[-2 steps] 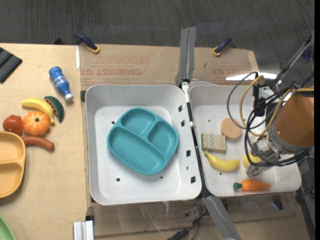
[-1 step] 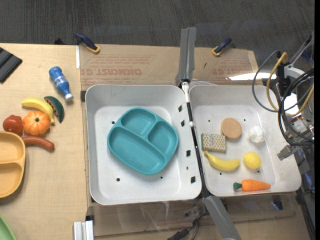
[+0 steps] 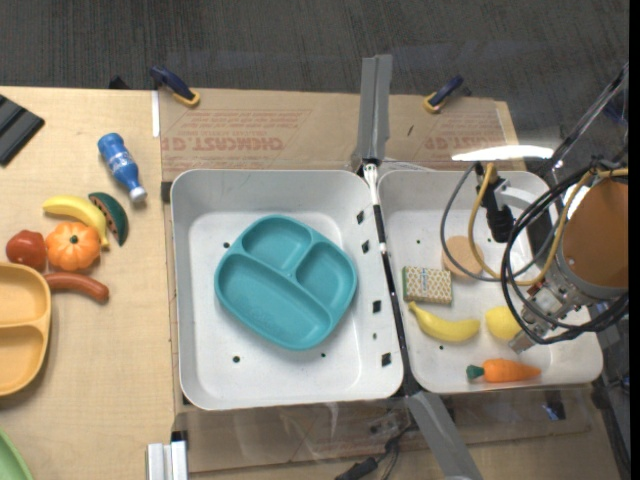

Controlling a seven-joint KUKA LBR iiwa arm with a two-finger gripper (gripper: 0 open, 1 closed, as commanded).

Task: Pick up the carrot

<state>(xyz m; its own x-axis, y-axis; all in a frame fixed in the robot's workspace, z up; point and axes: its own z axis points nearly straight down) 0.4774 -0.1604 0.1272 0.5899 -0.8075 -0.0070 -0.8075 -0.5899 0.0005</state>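
Two white bins sit side by side on a cardboard-covered bench. In the right bin (image 3: 590, 368), one carrot (image 3: 505, 371) lies lengthwise left-right by the front wall, just below and left of the gripper (image 3: 530, 336); one banana (image 3: 447, 325) and one lemon (image 3: 502, 321) sit beside it.

A dark grey carpeted floor (image 3: 300, 23) runs along the far side of the table (image 3: 80, 128), whose top is light wood. Just right of that bare wood, a sheet of brown cardboard (image 3: 260, 133) with red print lies flat on the table, pinned at its far edge by two clamps (image 3: 175, 86) with orange tips. Light glares on the cardboard's right end.
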